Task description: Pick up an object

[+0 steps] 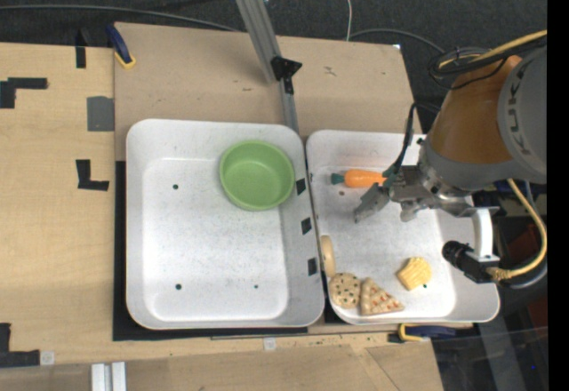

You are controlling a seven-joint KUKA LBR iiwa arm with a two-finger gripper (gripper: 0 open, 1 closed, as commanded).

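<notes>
The right bin (373, 243) holds an orange carrot (360, 177) near its far left, a yellow chunk (413, 273) near the front right, and a cookie (344, 289) beside a pizza slice (378, 299) at the front. A green bowl (257, 174) sits in the left bin (178, 238). My gripper (388, 208) hangs over the middle of the right bin, just below and right of the carrot. It is open, one finger (366, 207) angled left, and nothing sits between the fingers.
A beige piece (327, 254) leans at the right bin's left wall. A grey pole (253, 11) slants over the bench behind the bins. Cables loop behind the right bin. A black fitting (464, 259) with a yellow cable sticks out over the bin's right rim.
</notes>
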